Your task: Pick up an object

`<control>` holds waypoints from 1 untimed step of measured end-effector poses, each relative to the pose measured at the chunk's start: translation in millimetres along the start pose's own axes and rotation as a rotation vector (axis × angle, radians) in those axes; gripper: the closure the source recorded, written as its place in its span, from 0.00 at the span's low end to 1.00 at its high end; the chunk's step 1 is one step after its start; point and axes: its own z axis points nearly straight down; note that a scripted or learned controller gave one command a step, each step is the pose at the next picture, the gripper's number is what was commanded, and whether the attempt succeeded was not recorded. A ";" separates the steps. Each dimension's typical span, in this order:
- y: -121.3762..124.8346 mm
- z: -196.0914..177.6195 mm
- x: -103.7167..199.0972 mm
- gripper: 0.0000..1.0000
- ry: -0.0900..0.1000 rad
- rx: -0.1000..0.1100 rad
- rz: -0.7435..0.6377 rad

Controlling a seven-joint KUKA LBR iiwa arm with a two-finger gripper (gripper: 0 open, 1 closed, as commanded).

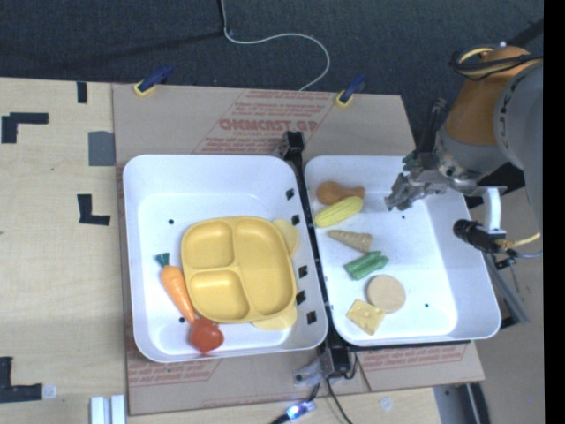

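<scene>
My gripper (399, 199) hangs over the back of the right bin (441, 237), to the right of the toy food and with nothing visibly between its fingers. In that bin lie a brown chicken drumstick (336, 192), a yellow corn cob (340, 211), a tan cone (351, 238), a green pea pod (365, 264), a round beige cookie (386, 292) and a yellow cheese wedge (365, 315). The left bin (150, 193) holds a yellow divided plate (238, 268), an orange carrot (177, 290) and a red tomato-like piece (205, 335).
A black divider (305, 237) runs between the two bins. Both stand on a cardboard sheet (256, 122) held by clips at the back. A white cable (282, 42) loops behind it. Bare floor shows at the right side of the right bin.
</scene>
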 end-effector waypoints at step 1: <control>7.1 -44.8 3.0 1.00 -0.001 -0.001 0.000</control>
